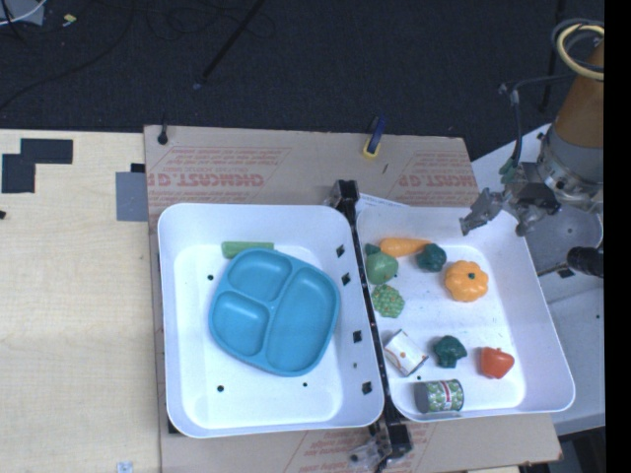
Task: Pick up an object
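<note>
Orange pumpkin [466, 281] — below-left of gripper [503, 208]

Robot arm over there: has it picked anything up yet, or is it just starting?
Nothing looks done yet. The end effector hangs above the right bin's top edge with nothing in it. The toys, such as the orange pumpkin and red pepper, lie untouched. Reaching down, gripping and lifting are all left.

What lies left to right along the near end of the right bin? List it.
White carton → silver can with green label → dark green broccoli piece → red pepper.
</note>
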`<action>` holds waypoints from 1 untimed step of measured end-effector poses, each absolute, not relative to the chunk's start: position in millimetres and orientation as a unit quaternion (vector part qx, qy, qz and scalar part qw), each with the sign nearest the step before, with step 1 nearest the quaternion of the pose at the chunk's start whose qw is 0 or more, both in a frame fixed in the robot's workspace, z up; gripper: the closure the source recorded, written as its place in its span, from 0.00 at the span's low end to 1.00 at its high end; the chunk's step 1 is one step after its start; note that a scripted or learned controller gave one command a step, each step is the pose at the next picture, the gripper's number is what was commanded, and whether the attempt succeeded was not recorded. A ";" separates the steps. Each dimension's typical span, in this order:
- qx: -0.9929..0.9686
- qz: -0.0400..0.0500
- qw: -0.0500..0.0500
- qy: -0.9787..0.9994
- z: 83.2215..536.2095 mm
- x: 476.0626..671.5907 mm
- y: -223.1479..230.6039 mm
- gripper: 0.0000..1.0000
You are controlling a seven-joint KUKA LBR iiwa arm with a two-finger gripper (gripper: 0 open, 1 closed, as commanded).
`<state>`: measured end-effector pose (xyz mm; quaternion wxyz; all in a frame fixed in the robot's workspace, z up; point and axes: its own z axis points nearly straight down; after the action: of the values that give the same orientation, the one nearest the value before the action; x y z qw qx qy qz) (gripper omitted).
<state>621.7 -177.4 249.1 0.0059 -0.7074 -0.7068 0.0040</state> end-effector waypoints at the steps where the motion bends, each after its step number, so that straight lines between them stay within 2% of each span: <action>1: -0.707 0.000 0.000 -0.707 256.8 624.0 -177.5 0.00</action>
<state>624.0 -177.5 256.8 0.0003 -0.7068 -0.7074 0.0003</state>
